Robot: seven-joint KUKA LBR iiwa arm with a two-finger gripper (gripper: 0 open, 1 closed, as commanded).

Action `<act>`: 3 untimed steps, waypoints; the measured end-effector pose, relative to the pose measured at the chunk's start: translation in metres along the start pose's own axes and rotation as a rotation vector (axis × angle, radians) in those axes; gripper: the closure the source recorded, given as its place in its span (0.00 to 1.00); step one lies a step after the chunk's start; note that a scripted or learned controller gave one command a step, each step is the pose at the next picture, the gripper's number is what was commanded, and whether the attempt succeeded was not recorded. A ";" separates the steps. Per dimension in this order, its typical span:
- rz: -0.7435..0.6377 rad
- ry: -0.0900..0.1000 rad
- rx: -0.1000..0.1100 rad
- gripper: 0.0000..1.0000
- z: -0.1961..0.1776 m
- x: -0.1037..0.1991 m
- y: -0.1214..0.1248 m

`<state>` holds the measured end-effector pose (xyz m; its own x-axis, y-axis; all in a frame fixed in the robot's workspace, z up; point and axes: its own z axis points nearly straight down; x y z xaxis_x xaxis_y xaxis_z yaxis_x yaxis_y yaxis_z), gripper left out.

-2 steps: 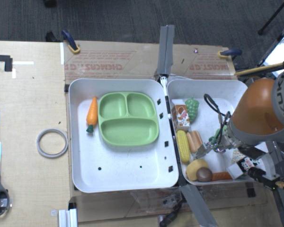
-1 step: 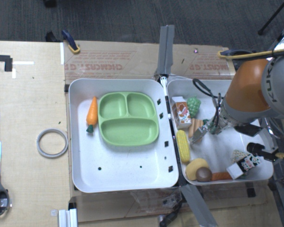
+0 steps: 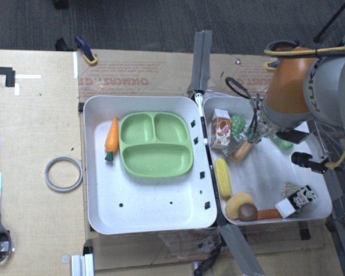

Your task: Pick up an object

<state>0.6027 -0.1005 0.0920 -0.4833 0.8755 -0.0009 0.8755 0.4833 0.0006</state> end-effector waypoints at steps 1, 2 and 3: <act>0.006 0.000 0.001 1.00 -0.009 -0.002 -0.001; 0.122 -0.001 0.000 1.00 -0.100 0.041 0.087; 0.196 -0.001 0.000 1.00 -0.100 0.009 0.070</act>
